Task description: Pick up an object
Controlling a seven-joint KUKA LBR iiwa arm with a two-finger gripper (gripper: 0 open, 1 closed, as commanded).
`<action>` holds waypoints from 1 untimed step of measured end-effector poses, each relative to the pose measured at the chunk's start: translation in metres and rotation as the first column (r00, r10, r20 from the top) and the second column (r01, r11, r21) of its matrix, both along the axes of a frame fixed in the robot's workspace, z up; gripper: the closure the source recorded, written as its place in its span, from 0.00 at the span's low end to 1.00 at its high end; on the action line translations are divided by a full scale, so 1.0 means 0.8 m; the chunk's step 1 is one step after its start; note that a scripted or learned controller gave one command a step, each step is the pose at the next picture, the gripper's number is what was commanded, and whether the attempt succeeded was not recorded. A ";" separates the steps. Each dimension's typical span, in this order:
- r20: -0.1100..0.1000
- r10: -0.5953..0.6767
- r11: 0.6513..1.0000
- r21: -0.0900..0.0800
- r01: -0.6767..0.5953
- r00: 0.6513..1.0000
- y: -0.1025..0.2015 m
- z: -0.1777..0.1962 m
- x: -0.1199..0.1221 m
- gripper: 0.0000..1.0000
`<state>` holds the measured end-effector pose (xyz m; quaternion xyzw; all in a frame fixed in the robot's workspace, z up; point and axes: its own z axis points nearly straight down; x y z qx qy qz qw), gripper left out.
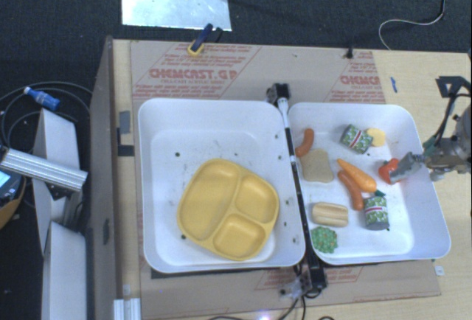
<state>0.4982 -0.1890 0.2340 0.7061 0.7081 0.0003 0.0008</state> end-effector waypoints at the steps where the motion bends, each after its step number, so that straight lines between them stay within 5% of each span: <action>1: -0.003 0.002 1.000 0.001 -0.002 1.000 0.025 -0.101 0.058 0.00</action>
